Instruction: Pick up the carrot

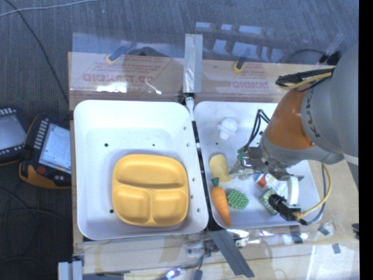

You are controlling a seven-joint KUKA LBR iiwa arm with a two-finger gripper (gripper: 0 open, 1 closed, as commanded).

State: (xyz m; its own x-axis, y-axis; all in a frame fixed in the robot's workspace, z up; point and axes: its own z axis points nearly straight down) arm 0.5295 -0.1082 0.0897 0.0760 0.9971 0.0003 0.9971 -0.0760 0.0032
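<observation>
The orange carrot [220, 205] lies in the right bin [254, 111], close to its front left corner, pointing toward the front edge. My gripper [249, 158] hangs over the middle of that bin, up and to the right of the carrot and apart from it. The grey arm with its orange band [289, 124] hides much of the bin's right half.
A pale yellow item [218, 165] sits just behind the carrot, and a green knobbly ball [236, 199] lies right beside it. A white object [228, 126] rests at the bin's back. A yellow divided plate [151, 189] sits in the left bin [99, 121]. Small packets [274, 198] lie under the wrist.
</observation>
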